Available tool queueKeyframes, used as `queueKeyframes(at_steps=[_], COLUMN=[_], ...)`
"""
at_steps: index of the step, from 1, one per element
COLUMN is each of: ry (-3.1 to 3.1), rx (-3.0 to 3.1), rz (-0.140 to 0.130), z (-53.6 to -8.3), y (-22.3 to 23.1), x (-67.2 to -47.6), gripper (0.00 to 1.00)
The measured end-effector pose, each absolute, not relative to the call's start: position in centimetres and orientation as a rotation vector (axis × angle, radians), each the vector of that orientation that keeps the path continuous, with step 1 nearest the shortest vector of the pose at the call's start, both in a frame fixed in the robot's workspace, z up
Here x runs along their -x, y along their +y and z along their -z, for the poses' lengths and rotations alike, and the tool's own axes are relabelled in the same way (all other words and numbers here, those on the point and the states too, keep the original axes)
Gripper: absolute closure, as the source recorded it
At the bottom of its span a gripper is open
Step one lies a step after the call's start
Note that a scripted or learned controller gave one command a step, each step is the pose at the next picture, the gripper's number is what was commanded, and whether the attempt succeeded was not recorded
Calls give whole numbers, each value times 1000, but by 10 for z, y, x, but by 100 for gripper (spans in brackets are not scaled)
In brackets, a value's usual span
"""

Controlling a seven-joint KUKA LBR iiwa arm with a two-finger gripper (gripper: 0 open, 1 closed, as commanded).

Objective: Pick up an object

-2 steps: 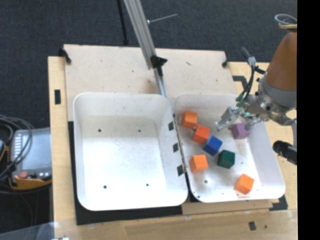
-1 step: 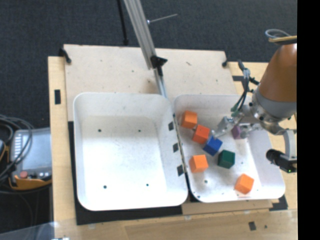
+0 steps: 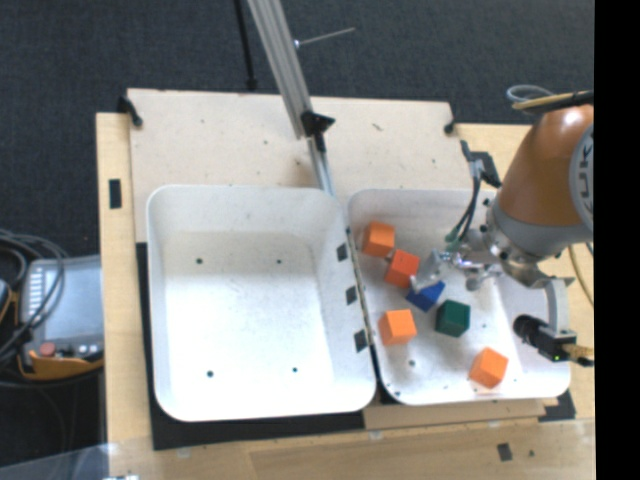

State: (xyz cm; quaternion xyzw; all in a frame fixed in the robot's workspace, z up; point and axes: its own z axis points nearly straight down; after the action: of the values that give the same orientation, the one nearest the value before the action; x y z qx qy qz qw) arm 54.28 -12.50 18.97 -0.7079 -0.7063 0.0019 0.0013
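Note:
The right bin (image 3: 520, 393) holds several small blocks. An orange block (image 3: 379, 239) lies near its far left, with an orange-red one (image 3: 403, 266) just in front of it. A blue block (image 3: 427, 294) and a dark green block (image 3: 453, 318) sit in the middle. Two more orange blocks lie nearer the front, one on the left (image 3: 398, 325) and one on the right (image 3: 489, 366). My gripper (image 3: 458, 265) hangs low over the bin's middle, just right of the orange-red block and above the blue one. I see nothing held in it.
The left bin (image 3: 160, 268) stands beside the right one, their rims meeting at the centre. A slanted aluminium post (image 3: 285, 63) rises behind the bins. My arm's orange band (image 3: 545, 168) covers the right bin's far right corner. Cables (image 3: 545, 338) hang by the right rim.

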Motion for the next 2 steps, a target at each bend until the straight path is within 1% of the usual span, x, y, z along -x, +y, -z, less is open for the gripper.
queueKeyframes(at_steps=[1, 2], ry=[-2224, -2218], rx=[2229, 2239], rz=[5, 11], z=[-136, -148], y=[-127, -127], x=[-537, -538], gripper=[0, 100])
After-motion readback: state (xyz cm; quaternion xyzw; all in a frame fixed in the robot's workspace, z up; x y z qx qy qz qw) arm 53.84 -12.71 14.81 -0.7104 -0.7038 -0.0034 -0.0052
